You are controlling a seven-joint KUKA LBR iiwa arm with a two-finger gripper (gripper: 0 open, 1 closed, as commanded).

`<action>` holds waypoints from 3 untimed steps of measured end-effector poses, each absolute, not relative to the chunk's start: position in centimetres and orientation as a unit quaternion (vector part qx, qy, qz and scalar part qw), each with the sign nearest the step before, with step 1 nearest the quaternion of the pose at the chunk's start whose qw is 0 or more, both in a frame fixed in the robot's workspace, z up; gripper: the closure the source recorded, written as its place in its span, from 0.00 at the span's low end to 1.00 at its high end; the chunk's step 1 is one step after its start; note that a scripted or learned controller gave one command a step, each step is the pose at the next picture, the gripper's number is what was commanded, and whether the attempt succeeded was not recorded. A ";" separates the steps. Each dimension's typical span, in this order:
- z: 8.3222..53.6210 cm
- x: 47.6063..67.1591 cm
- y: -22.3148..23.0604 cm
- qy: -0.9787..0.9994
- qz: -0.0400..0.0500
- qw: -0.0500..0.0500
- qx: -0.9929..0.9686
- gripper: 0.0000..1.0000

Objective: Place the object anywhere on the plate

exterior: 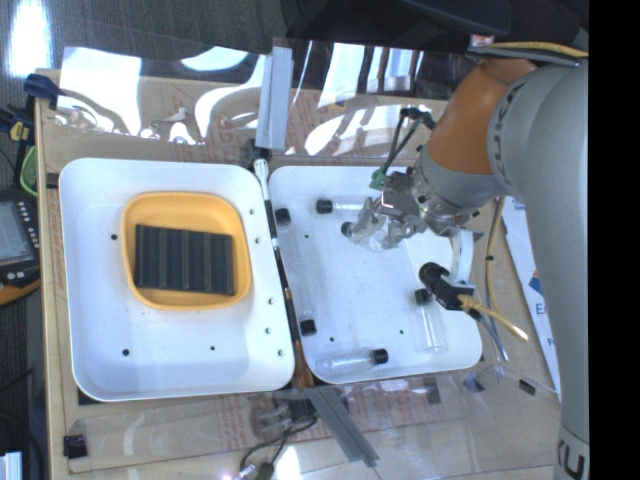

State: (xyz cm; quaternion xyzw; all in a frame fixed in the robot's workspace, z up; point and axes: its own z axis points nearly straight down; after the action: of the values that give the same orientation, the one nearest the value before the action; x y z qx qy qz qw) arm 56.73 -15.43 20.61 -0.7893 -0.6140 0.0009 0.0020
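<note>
A yellow plate (185,213) with a dark ribbed centre lies in the left bin (90,348). Three clear tubes lie in the right bin (340,298). One with a black cap (324,207) is near the far wall. Another capped tube (355,363) rests along the near wall. A third, upright in the view (430,330), lies by the right wall. My gripper (368,230) hangs low over the far middle of the right bin, just right of the far tube's clear end. Whether it touches that tube is unclear.
Two small black knobs (283,215) (307,326) sit near the right bin's left wall. A raised rim (278,278) divides the two bins. The grey arm with its orange band (475,118) reaches in from the right above the right bin's far corner.
</note>
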 end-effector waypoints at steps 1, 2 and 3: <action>16.4 50.5 -13.5 -0.671 0.002 0.003 -0.742 1.00; 22.4 52.9 -7.7 -0.720 0.001 0.001 -0.694 1.00; 19.7 57.2 -5.7 -0.743 0.002 0.000 -0.669 1.00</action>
State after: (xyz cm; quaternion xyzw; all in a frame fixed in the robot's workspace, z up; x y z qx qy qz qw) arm 57.22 -5.67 19.66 -0.6692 -0.7431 0.0017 -0.0002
